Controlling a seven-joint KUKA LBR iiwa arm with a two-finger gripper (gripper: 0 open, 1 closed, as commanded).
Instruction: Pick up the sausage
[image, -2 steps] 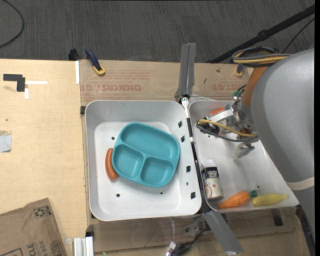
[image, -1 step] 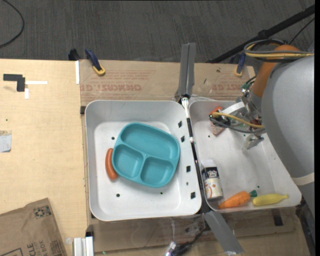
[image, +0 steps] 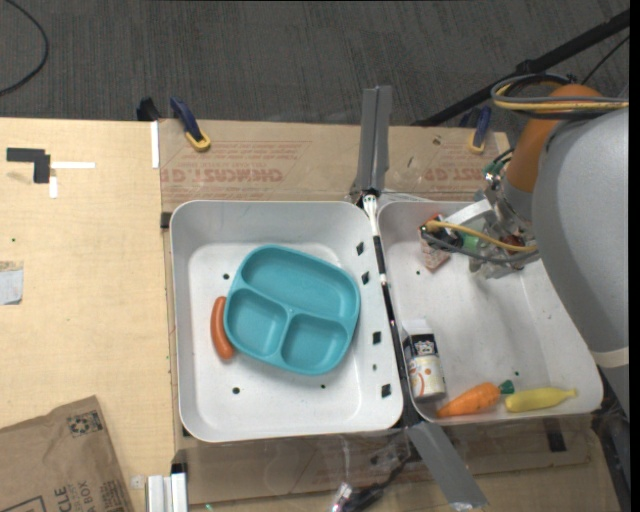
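1. Two shallow white bins stand side by side on the bench, the left bin (image: 300, 405) and the right bin (image: 520, 330), and they meet along a middle edge.
2. The sausage (image: 220, 328) lies on the floor of the left bin, close to the bin's left wall. It is orange-red and lies with its length going from the near side to the far side of the bin.
3. The sausage is right against the left rim of a teal plate (image: 292, 310). The plate has three compartments and sits about in the middle of the left bin.
4. The gripper (image: 493, 262) is over the far part of the right bin, well apart from the sausage, with the plate and the middle edge between them. Nothing can be seen in its grasp. Whether its grip is released or clenched, I cannot tell from this angle.
5. A small pinkish thing (image: 433, 257) lies near the gripper, at the far left of the right bin. It is too unclear to name.
6. A small white bottle (image: 425, 367) with a dark cap rests along the left wall of the right bin.
7. A carrot (image: 470, 400) and a yellow fruit (image: 540, 399) lie along the near wall of the right bin, the carrot between the bottle and the fruit.
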